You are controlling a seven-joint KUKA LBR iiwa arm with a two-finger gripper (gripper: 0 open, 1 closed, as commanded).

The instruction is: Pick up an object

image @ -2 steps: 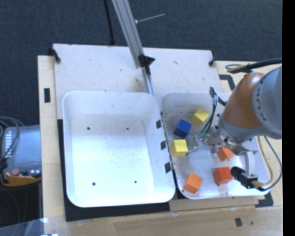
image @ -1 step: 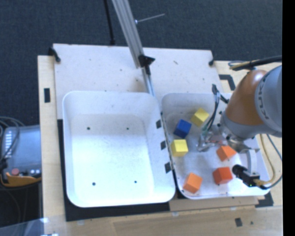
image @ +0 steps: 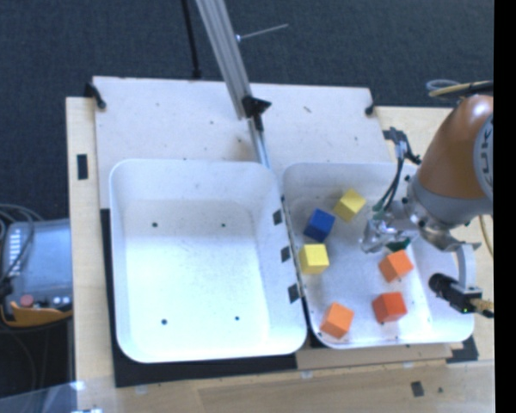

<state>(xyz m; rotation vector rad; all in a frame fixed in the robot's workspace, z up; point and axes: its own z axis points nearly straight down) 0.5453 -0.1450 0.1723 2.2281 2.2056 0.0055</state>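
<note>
Bench (image: 82, 231) bearing two white bins (image: 198, 261)

we see dark grey carpet floor (image: 86, 24) around a pale wooden counter (image: 82, 231), a slanted aluminium rail (image: 224, 46) above, and cables beside a grey box (image: 47, 261) at left.

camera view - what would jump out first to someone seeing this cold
The bright blocks in the right bin catch the eye first: a blue block, two yellow ones and three orange or red ones, scattered over its white floor. Next comes the grey and orange arm reaching in from the right, its gripper low in that bin, next to an orange block.
</note>
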